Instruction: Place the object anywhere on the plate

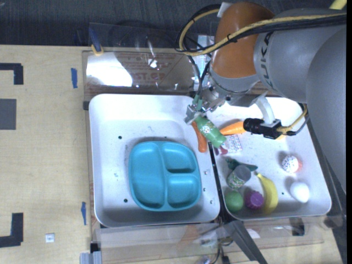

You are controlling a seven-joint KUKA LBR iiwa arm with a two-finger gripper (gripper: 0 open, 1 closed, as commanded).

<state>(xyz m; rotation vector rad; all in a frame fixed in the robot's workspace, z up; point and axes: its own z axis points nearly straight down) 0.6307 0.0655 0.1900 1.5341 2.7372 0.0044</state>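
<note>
The gripper (197,113) hangs over the seam where the two white bins meet, just under the orange-banded wrist of the arm, and whether it grips anything cannot be told from the camera view, because the tip is small and partly lost against the bright bin wall. Directly below it, touching or nearly touching the tip, lies a green packet (210,132) with an orange carrot-like piece (201,141) tucked along its near side; both run with their long axis slanting down and away from the tool toward the right bin. This cluster is judged to be the object in hand for the task, though which of the two is meant stays uncertain. The blue plate (164,174), a divided tray with three compartments, sits in the left bin (104,147), below and to the left of the tool, well clear of the cluster. So the coming move appears to turn on a carry down and leftward from the seam onto the plate. On the tool's other side, in the right bin (316,164), a second carrot (232,128) lies just beside the packet, and farther down rest a banana (268,191), a green ball (234,201) and two white balls.
</note>
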